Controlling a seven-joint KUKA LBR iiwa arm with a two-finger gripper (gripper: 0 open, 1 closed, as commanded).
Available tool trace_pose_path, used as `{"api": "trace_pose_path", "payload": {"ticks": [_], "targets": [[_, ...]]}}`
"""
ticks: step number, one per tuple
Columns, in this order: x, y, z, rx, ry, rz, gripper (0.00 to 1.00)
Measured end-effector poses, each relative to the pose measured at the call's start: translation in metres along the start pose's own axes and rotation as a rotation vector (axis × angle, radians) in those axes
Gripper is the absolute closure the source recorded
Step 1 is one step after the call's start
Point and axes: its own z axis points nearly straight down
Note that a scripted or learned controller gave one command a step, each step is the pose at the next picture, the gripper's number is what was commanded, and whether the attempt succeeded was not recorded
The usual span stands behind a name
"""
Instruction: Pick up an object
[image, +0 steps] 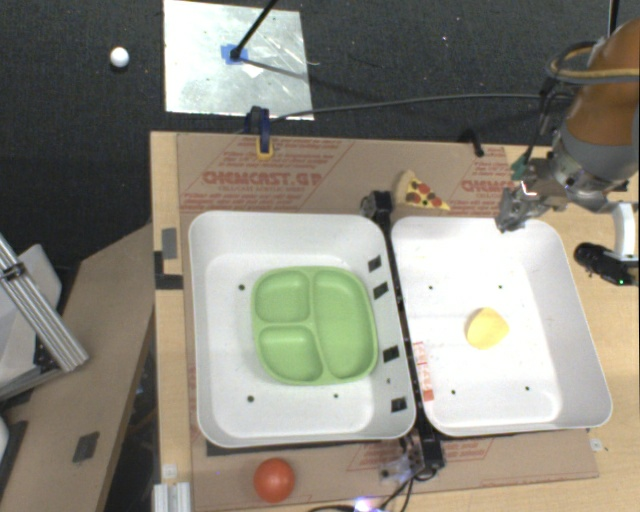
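Presently the gripper (512, 218) hangs over the far edge of the right bin (560, 400), well apart from the yellow object (487, 328) lying inside it (grip state cannot be told). Nothing is lifted; approach, grasp and raise remain.

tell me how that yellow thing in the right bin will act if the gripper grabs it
The yellow object looks rounded and smooth, so it may roll or scoot across the right bin if nudged off-centre. It seems small and probably light. Its curved sides could slip between the gripper fingers; whether it is soft or hard cannot be told.
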Motion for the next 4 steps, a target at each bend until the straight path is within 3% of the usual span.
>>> {"api": "trace_pose_path", "payload": {"ticks": [4], "targets": [[0.195,-0.009,0.016,0.008,0.003,-0.002,1.0]]}}
